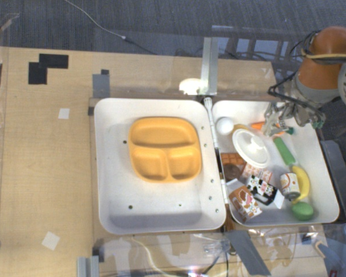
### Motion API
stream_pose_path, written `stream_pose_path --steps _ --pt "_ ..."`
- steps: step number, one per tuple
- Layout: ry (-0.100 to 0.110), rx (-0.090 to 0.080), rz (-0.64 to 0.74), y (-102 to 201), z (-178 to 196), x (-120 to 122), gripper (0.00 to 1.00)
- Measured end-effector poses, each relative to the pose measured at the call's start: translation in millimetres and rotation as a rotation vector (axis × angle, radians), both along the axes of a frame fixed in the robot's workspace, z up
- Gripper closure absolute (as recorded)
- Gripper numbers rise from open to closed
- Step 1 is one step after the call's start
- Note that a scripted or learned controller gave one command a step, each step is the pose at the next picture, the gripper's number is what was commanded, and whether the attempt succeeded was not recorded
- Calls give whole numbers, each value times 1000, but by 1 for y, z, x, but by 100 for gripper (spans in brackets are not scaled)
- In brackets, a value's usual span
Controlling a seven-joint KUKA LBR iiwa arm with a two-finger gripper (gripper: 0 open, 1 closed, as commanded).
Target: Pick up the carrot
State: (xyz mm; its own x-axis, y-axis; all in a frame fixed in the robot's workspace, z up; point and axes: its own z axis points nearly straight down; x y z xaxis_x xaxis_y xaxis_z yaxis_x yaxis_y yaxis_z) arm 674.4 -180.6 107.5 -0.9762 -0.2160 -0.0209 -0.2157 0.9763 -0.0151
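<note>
1. While the grey arm with its orange band (327,49) reaches in over the right-hand shallow white bin (328,178), its two-finger gripper (278,122) hangs low at that bin's far side, and I cannot tell whether it is released or clenched.
2. The small orange carrot (258,126) lies in that same bin, just beside the gripper, partly hidden by the gripper and by a round white lid (252,145) in front of it.
3. What shows of it is a short, bright orange sliver.
4. Nearer in that bin sit a long green vegetable (285,151), a yellow banana (303,183), a round green fruit (303,210) and small printed cartons (246,203) too blurred to read.
5. Left of that bin, the other white bin (112,212) holds a yellow divided tray (164,148); both rest on a pale wooden bench (40,178).
</note>
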Motion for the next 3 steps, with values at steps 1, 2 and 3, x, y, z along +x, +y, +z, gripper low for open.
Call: stream_pose_path --steps 1,2,3 --pt "1 0 1 0 0 0 0" --pt "3 7 -92 10 -14 -7 0" --pt "0 4 -72 32 -13 -20 0"
